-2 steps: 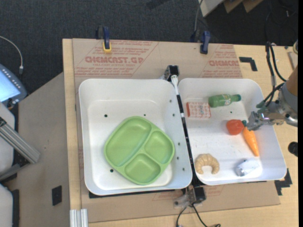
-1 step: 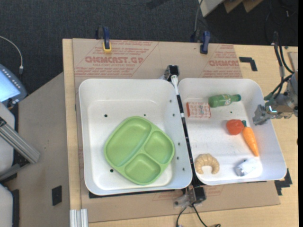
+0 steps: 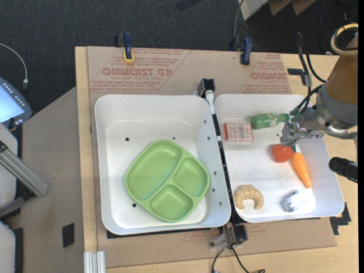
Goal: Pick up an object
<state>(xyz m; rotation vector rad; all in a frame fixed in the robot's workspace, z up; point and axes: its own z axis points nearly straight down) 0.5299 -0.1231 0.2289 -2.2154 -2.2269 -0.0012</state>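
My gripper (image 3: 289, 141) hangs over the right bin (image 3: 335, 206), near its far right side, with my grey wrist and the orange band of my arm (image 3: 348, 84) reaching in from the right edge. The fingers point down toward a red tomato (image 3: 281, 153), which lies just below and in front of them. From this slanted angle I cannot tell whether my jaws are apart or together, and nothing shows between them that I could call held.

The tomato rests on the floor of the right bin, touching or nearly touching the top end of an orange carrot (image 3: 301, 169), which lies slanted toward the near right corner. Beyond the tomato, toward the far wall, a green bottle (image 3: 267, 120) lies on its side, and just beside its left end sits a small red-and-white carton (image 3: 238, 132). At the near side of the same bin a tan croissant (image 3: 249, 197) lies close to the left wall, and a small white-and-grey object (image 3: 292, 202) sits to its right; I cannot make out what it is.

The left bin (image 3: 108, 152) holds a light green divided plate (image 3: 167, 180) with three compartments, lying flat toward the near right part of that bin. Both bins rest on a brown cardboard sheet (image 3: 170, 67) printed with red lettering.
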